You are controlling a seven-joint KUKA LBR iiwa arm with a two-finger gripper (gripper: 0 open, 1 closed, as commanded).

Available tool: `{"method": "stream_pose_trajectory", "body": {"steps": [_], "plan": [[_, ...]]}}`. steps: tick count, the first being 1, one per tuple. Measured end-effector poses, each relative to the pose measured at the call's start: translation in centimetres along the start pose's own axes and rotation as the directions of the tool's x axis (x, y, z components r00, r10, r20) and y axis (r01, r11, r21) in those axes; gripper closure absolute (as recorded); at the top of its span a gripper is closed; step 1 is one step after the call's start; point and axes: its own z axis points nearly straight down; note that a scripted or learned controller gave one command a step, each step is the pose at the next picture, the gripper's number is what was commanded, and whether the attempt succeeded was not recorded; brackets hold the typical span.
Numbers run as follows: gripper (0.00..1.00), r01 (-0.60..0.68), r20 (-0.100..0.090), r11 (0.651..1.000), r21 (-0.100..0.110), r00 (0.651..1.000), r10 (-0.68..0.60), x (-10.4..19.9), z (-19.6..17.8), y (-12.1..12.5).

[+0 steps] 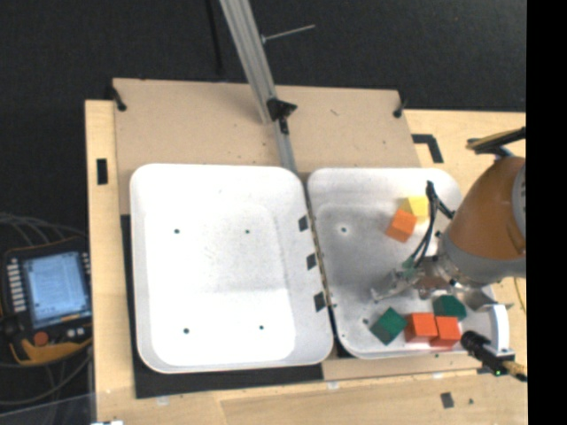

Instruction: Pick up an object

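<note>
Camera view: arm (489, 224) comes in from the right, orange band over the grey wrist, parked over the right bin (354, 211). Hand (416, 277) sits low over the bin floor, in the middle-right part, just above the cluster of blocks along the near wall. Metal parts and a dark cable run down from the wrist to it. Can't tell how wide the hand is set or whether anything is in it; the wrist body hides most of it and what shows is too small and blurred.

Blocks, all in the right bin:
- yellow block (415, 207) near the far right corner, touching or just beside the orange block (401, 226) below-left of it. Both lie apart from the hand, on its far side.
- green block (387, 325) near the front wall, tilted corner-on, just left of the red-orange blocks.
- two red-orange blocks (434, 328) side by side against the front wall, touching each other.
- dark green block (450, 306) just behind those two, partly under the wrist.

Nearest to the hand: the green block and the dark green one, both close, contact not readable.

Left bin (151, 264): white, sits flush beside the right one, small dark clips along the shared edge.

Tabletop (221, 122) is a tan board. A grey metal rail (252, 56) runs diagonally from the top down to the gap between bins. Teach pendant (49, 290) with lit screen sits off the left edge.
</note>
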Motion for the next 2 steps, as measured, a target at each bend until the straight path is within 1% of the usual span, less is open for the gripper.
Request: {"method": "stream_pose_trajectory", "body": {"steps": [1,2], "plan": [[1.00,-0.008,-0.001,1.000,0.001,1.000,0.008,0.0,-0.7,0.0],[1.00,0.001,0.001,1.000,0.000,1.000,-0.001,-0.9,-6.9,0.1]]}}
